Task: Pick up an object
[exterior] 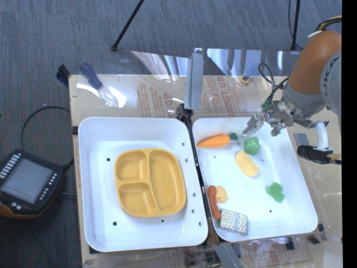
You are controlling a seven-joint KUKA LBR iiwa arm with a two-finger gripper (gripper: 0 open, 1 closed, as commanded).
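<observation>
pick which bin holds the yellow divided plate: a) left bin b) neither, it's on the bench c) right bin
a: the yellow plate lies flat inside the left bin, while the right bin holds the carrot and the other toy food.

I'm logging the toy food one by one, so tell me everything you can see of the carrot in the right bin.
The carrot is a small orange toy with a dark green stub at its thick end, smooth and plastic-looking. It lies flat, roughly crosswise in the right bin, near the far left corner, its pointed tip toward the divider between the bins. Nothing visibly touches it; the gripper hangs just beyond its green end.
</observation>
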